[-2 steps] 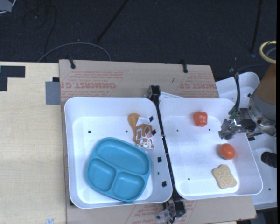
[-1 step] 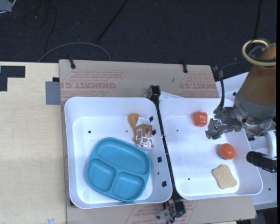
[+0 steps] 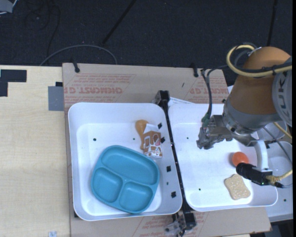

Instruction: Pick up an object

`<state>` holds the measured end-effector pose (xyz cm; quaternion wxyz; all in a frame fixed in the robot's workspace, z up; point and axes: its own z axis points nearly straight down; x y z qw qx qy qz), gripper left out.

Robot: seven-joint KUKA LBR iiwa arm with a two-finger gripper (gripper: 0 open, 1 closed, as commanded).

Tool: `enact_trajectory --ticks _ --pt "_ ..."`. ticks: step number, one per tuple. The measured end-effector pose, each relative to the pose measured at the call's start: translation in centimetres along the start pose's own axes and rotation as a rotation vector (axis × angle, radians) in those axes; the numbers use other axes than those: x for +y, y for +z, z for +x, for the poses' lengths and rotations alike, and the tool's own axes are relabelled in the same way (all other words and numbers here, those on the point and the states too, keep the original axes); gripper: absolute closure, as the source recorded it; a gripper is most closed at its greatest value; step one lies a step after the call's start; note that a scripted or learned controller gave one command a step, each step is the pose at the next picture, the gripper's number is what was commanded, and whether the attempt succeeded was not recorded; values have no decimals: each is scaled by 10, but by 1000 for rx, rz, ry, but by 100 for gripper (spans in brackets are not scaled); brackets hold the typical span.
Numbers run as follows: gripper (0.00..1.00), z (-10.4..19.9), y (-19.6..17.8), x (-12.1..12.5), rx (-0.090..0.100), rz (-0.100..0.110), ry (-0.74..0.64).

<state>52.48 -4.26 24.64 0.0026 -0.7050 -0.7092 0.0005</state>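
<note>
A beige sponge-like block is seen nearest the camera, lying flat on the floor of the right bin, with its long axis slanted toward the bin's near right corner. It is placed to the near right of the gripper, well apart from it. A small orange ball is found between the two, just right of the gripper and slightly nearer the camera, making it the closer candidate for the pick. The gripper is held low over the bin floor with nothing visible between its parts; whether it is spread or closed cannot be told. Far to its left, in the left bin, a blue divided tray and a brown-and-white figure are shown.
</note>
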Motion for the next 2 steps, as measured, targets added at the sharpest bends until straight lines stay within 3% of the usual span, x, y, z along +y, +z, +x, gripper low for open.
enact_trajectory --ticks 2 --pt "100 114 1 3 -1 0 0"
